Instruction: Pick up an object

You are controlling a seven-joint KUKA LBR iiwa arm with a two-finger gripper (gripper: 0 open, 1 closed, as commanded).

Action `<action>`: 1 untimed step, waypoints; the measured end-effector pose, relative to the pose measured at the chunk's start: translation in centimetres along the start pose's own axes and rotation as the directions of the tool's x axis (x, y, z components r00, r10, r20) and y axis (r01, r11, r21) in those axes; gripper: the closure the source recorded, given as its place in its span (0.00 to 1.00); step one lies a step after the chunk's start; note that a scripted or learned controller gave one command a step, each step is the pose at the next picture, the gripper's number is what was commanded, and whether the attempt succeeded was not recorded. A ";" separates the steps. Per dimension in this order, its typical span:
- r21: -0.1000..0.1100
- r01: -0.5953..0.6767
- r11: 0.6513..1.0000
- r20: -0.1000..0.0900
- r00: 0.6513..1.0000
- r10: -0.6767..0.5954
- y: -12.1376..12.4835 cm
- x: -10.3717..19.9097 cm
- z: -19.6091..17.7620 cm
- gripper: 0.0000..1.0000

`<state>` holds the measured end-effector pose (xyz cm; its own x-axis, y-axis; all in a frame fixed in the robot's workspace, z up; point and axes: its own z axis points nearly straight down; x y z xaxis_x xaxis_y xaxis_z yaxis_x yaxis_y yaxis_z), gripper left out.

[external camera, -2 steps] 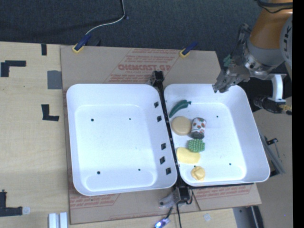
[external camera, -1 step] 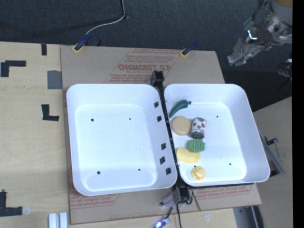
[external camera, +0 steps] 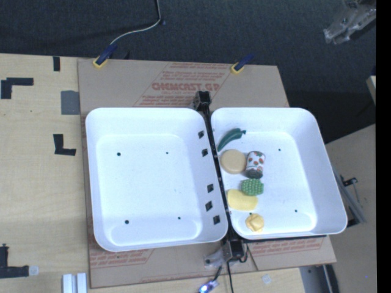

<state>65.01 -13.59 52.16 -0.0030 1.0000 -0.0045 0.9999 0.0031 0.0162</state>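
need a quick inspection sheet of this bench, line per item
surface: two shallow white bins, left bin and right bin, side by side on a brown cardboard sheet on a wooden bench.
job's things: clustered at the right bin's left wall: green pepper-shaped toy, round tan disc, small white cylinder with red spots, green bumpy lump, yellow oblong block, small yellow piece.
clutter: nothing seen.
grippers: grey gripper at top right, far from the bins; fingers unclear.
cables: thin white cable at top.
surroundings: dark floor.
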 end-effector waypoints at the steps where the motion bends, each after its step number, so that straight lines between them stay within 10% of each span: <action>1: 0.013 -0.002 1.000 -0.005 1.000 0.002 -7.5 1.5 -1.8 1.00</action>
<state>57.45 -12.12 53.80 -0.0015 1.0000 0.0001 1.0000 0.0015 0.0037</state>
